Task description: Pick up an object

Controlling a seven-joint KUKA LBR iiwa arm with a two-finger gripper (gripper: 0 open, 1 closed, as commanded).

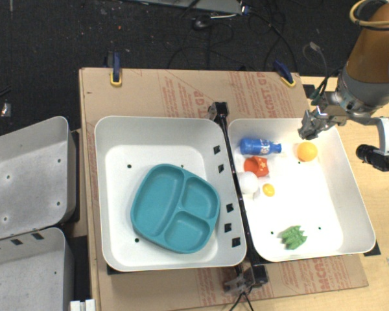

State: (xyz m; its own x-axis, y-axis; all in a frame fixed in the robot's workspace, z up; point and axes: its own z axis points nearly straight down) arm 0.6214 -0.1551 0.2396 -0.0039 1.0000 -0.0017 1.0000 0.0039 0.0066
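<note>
Camera view, looking down on the bench at a slant; I read it from the near edge toward the far edge.

Nearest me in the right-hand shallow white bin lies a small green leafy plastic toy, alone near the front wall and well apart from everything else in that bin. In the left-hand shallow white bin a teal plastic divided tray with three compartments lies flat, turned at an angle, taking up the middle and front of the floor.

Further back, along the left side of the right bin, I see a cluster of candidate objects for the pick. A small yellow rounded piece sits just beside a white ball. Behind the ball, touching it, is a red-orange rounded toy. Behind that lies a blue plastic bottle with a white cap, on its side, cap pointing right. To the right of the bottle rests an orange ball, apart from the cluster.

The dark two-finger gripper hangs just behind and above the orange ball, near the rear wall of the right bin. I cannot tell whether it is wide or narrow, and I see nothing held in it. The grey and orange arm enters from the right.

Farthest back, two blue-and-yellow clamps grip the cardboard sheet under the bins.
</note>
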